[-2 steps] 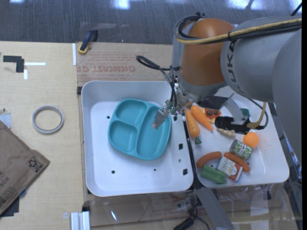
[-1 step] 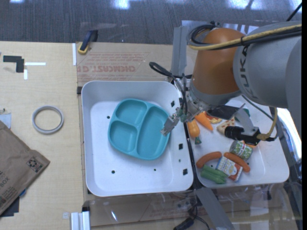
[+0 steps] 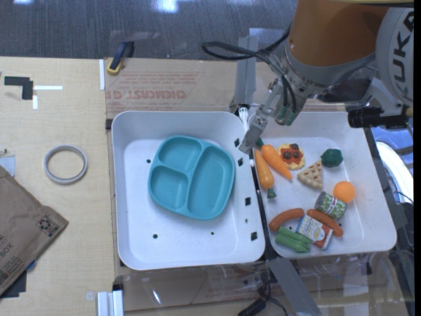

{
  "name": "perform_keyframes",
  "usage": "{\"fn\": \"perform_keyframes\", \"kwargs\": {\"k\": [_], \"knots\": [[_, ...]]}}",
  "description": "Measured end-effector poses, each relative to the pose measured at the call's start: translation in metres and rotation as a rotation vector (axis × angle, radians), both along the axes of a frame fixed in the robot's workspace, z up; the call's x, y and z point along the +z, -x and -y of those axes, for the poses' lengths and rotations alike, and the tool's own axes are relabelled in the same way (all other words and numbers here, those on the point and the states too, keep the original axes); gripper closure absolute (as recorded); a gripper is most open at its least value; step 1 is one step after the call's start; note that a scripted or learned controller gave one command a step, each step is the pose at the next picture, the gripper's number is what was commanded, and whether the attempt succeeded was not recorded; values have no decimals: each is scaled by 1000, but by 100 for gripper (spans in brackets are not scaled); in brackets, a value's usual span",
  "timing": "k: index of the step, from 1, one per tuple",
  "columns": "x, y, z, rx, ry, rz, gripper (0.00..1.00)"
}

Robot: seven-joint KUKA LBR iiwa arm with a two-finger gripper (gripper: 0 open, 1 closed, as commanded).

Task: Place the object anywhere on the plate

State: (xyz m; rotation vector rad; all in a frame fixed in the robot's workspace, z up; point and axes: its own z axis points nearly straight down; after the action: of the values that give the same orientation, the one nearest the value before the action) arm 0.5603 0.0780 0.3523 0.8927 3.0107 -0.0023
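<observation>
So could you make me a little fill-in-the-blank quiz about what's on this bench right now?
1. The plate lying in the left bin is ____ in colour.
2. That plate is divided into ____ compartments.
3. The two carrots lie in the ____ bin.
4. The pincer hangs over the ____ between the two bins.

Missing words: blue; three; right; divide
</observation>
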Motion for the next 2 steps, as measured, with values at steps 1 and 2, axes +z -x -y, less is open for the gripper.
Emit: {"fn": "perform_keyframes", "kwargs": {"k": [1, 2], "knots": [[8, -2, 0, 0, 2, 1, 100], [-144, 32, -43, 104, -1, -4, 100]]}}
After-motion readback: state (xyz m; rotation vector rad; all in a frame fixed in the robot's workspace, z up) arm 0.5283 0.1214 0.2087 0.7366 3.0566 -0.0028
